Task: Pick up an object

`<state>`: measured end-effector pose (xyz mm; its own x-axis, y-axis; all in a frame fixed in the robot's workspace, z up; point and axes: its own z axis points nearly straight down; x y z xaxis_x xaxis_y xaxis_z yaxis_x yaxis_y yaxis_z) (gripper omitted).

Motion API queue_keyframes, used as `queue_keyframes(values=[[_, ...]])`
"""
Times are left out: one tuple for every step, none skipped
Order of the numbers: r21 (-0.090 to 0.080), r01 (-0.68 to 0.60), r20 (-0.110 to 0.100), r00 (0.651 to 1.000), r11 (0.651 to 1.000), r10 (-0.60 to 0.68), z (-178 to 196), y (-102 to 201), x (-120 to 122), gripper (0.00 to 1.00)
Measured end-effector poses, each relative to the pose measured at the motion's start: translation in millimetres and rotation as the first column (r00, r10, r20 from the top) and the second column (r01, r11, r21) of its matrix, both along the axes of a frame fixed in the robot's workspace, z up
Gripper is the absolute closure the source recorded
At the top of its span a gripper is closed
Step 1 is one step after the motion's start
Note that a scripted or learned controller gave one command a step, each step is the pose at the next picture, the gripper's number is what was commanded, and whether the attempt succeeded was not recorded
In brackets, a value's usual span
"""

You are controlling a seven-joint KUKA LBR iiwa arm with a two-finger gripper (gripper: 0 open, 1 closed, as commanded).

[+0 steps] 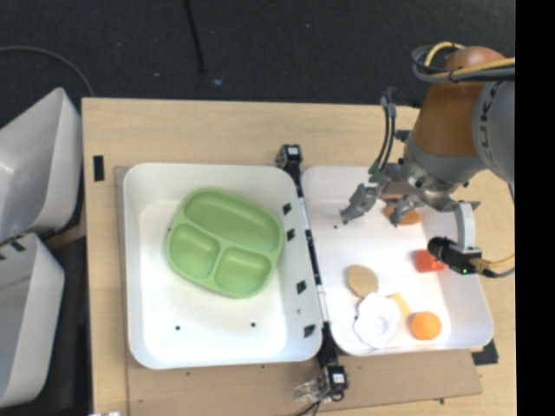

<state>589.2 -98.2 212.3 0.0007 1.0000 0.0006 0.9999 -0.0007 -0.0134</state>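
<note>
My gripper (379,211) hovers over the far part of the right bin (334,189), its two fingers spread apart and open with nothing between them. A small orange object (410,218) lies right beside the right finger, partly hidden by it. Nearer the front of the same bin lie a red block (427,261), a tan oval piece (362,279), a white round piece (377,321), a small yellow piece (398,302) and an orange ball (425,325).
The left bin (147,319) holds a green divided plate (225,243). A raised divider (308,258) with black clips separates the two bins. White containers (35,163) stand off the bench at the left.
</note>
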Motion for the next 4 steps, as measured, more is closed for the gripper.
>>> queue_keyframes(values=[[0.0,-0.002,0.015,1.0,1.0,0.002,7.9,0.3,2.8,0.0],[-0.002,0.0,0.009,1.0,1.0,0.0,-47.3,-10.5,6.1,0.0],[-0.001,0.0,0.008,1.0,1.0,0.0,-109.0,-12.4,-1.4,0.0],[-0.001,0.002,0.013,1.0,1.0,-0.002,-111.3,-13.2,-1.1,0.0]])
